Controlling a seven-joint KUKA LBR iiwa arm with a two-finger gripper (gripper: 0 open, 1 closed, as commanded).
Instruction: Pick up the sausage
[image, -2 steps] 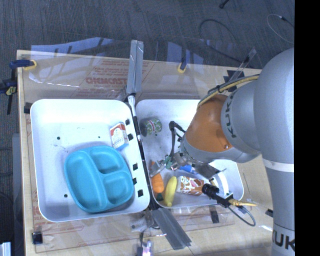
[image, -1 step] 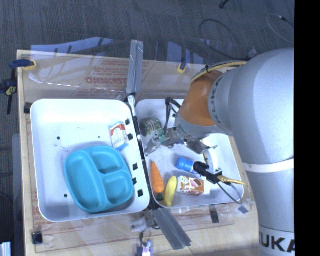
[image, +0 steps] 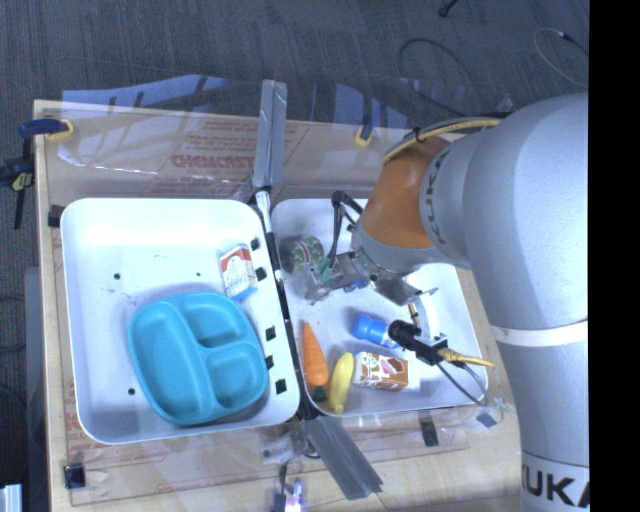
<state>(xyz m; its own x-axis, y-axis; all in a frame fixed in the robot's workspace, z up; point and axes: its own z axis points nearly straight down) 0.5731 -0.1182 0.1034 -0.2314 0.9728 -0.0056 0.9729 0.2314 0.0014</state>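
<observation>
The pincer (image: 322, 285) hangs low in the right bin (image: 455, 300), just left of the arm's orange band (image: 400, 205); I cannot tell how it stands. No sausage can be made out for certain. Below the pincer lie a tapered orange carrot (image: 314, 355), a curved yellow banana (image: 341, 382), a printed carton (image: 382, 372) and a blue cylinder (image: 368, 327). Left of it, a smooth blue divided tray (image: 195, 355) fills much of the left bin (image: 100, 260).
</observation>
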